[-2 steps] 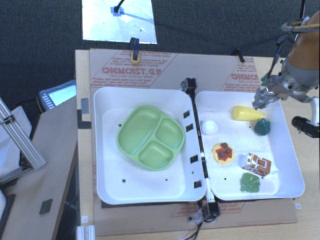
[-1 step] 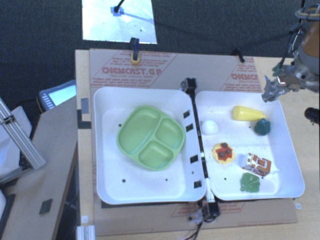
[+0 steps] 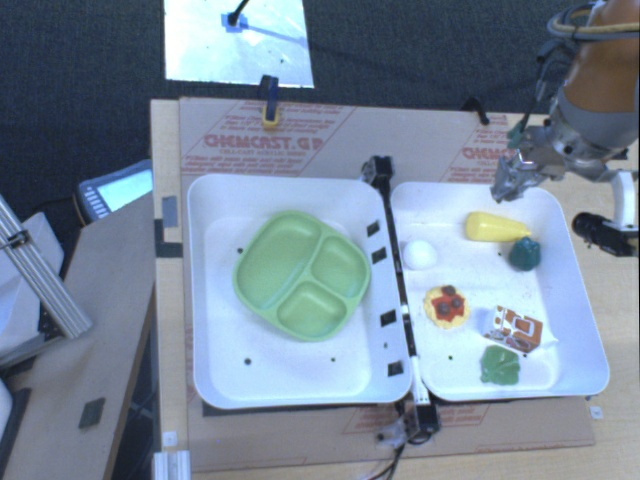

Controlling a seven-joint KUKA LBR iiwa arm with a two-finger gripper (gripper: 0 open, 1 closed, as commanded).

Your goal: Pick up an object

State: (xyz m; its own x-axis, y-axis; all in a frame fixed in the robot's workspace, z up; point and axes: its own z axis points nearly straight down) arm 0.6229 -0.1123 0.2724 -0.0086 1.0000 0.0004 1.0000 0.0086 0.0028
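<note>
Two white bins are set side by side on the table [image 3: 170, 268]. The left bin [image 3: 215, 358] carries a green divided tray [image 3: 302, 275]. Six small things are spread over the right bin [image 3: 585, 353]: a white ball [image 3: 418, 254] at about 9 o'clock, a yellow piece [image 3: 494, 228] toward 12, a dark green piece [image 3: 524, 254] at 2, a round yellow-and-red toy [image 3: 446, 306] near the middle, a white-and-orange box [image 3: 514, 329] at 4, and a light green piece [image 3: 500, 365] at 6.

The gripper [image 3: 510, 183] is seen above the right bin's far rim, at roughly 12 o'clock, just beyond the yellow piece. Nothing is seen between its fingers; whether they are spread or pressed together cannot be told.

The step in hand is judged to be the approach, with no object yet taken. The yellow piece lies nearest, so a short move toward 6 o'clock and a descent over it would be called for, followed by closing and lifting.
</note>
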